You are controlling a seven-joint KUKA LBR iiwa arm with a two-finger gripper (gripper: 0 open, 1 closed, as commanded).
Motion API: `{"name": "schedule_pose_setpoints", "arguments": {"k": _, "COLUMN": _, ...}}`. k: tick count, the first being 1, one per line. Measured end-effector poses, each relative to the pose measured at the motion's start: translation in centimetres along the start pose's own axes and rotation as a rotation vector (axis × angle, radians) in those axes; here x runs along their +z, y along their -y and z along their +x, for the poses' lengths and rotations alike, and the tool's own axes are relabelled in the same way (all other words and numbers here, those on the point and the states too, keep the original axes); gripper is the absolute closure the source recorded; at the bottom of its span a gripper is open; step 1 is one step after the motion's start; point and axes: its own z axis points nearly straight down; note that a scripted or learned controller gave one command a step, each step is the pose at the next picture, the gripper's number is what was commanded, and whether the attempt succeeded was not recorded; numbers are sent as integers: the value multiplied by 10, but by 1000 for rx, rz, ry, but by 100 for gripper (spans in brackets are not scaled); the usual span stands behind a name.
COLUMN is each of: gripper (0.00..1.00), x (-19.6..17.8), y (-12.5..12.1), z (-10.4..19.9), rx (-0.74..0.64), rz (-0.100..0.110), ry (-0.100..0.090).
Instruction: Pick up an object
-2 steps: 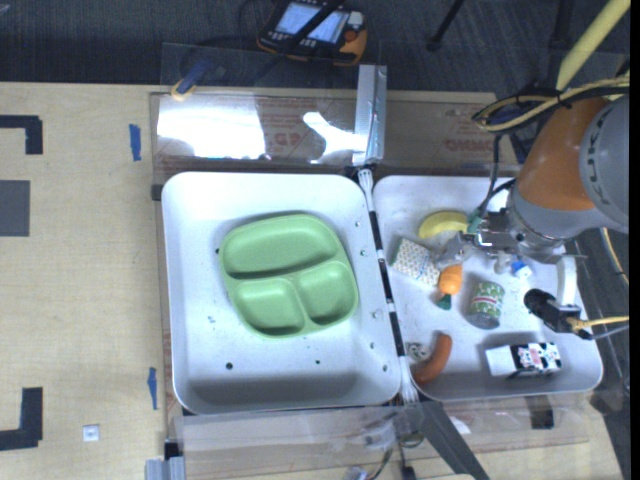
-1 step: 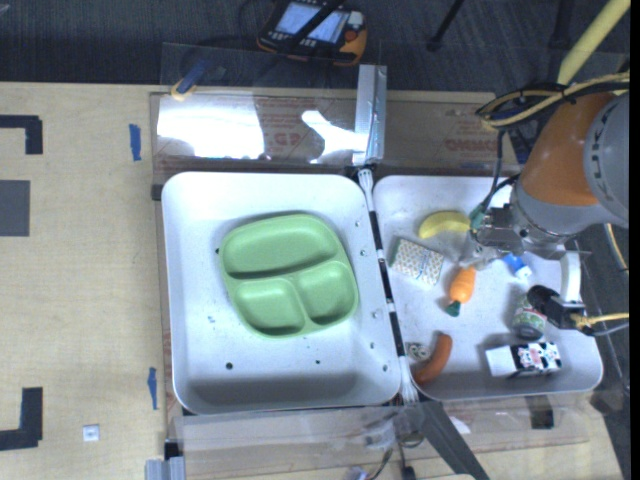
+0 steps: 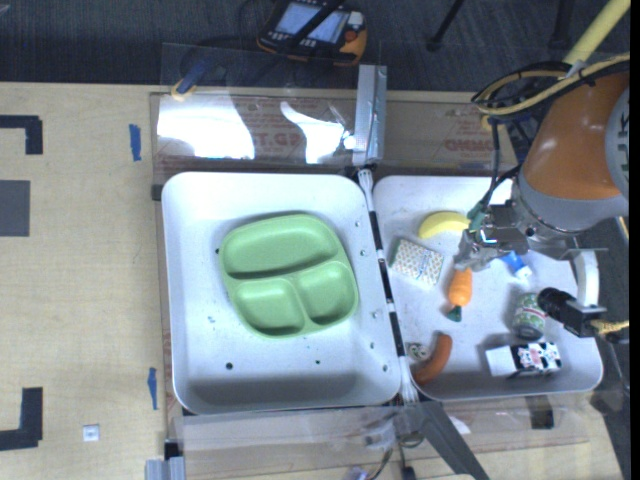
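The pale wooden worktop (image 3: 80, 298) carries black corner marks and strips of blue tape along its left part. On it sits the left white bin (image 3: 190, 368), and inside that bin lies a green divided plate (image 3: 285, 273) with three compartments, set at a slight tilt near the middle of the bin floor. A metal divider (image 3: 368, 118) stands at the back, above the seam where the two bins meet.

The right white bin (image 3: 590, 373) holds the small objects. Nearest the seam is a pale speckled sponge block (image 3: 417, 262), and below it, close to the front rim, a curved brown sausage (image 3: 433, 357). Just right of the sponge a yellow banana (image 3: 445, 225) lies near the back of the bin. An orange toy carrot (image 3: 459, 290) hangs nearly upright, green tip down, directly under the hand (image 3: 478, 250); its top end meets the fingers, so the hand looks closed on the carrot, though the contact itself is small and hard to make out. Further right, a small blue item (image 3: 516, 264) sits beside the hand, a round green-and-white object (image 3: 530, 315) lies below it, and a black-and-white patterned box (image 3: 527, 358) rests near the front rim. The grey arm with its orange band (image 3: 570, 158) enters from the right.
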Motion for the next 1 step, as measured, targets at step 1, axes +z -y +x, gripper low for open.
{"name": "schedule_pose_setpoints", "arguments": {"k": 1, "gripper": 100, "x": -101, "y": -10, "z": -16, "rx": 180, "rz": 0, "ry": 1}}
